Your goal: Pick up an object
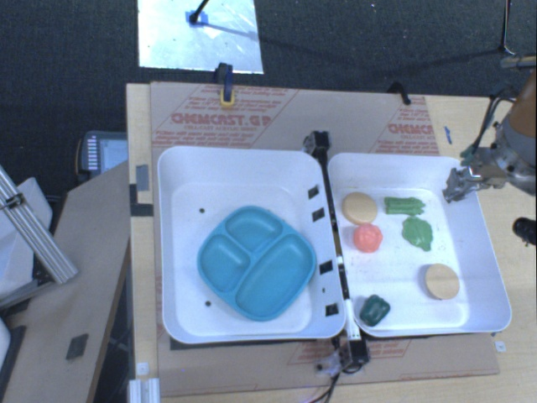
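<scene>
Our gripper hangs over the right bin's far rim, above the toys; we cannot tell its fingers' state.

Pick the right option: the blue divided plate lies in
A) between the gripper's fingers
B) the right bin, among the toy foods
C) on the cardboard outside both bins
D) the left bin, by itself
D: the blue divided plate lies flat in the left bin with nothing else beside it, while the toy foods, such as the pink piece, sit in the right bin.
</scene>
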`<action>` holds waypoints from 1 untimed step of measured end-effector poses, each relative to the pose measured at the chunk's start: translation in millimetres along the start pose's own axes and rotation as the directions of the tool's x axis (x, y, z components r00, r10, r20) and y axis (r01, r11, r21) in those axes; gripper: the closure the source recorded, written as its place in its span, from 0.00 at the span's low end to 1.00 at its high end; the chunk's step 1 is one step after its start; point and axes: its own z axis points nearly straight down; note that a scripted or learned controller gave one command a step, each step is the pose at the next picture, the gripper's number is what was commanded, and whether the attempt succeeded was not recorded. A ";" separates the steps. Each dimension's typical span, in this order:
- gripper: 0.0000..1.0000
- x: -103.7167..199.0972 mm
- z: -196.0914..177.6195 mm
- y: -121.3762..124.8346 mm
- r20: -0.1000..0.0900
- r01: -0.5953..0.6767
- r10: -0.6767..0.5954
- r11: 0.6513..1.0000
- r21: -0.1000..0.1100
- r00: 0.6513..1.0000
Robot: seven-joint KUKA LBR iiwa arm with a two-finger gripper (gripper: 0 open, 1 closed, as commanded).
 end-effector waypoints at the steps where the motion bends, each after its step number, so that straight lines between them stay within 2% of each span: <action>1: 1.00 -0.1 -40.6 1.3 -0.001 0.000 0.000 1.000 0.004 1.000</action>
